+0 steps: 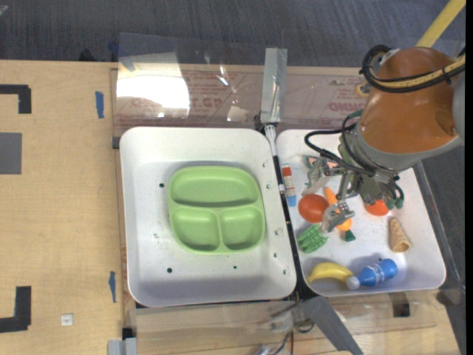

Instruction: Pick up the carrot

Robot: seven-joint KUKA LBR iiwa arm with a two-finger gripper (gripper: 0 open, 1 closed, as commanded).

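The carrot (344, 230) is small and orange with a green top. It lies in the right bin (429, 261) just right of a red tomato (312, 207), and part of it is hidden under the gripper. My gripper (332, 194) hangs low over the middle of this bin, below the arm's orange band. Its fingers stand apart, one (319, 171) toward the back and one (341, 214) right over the carrot's upper end. Whether that finger touches the carrot I cannot tell. Nothing is lifted.
Around the carrot in the right bin lie a green ridged piece (312, 238), a banana (330, 273), a blue bottle (377, 272), a tan cone (399, 235) and an orange fruit (378, 207). The left bin (140, 220) holds a green divided plate (216, 208).
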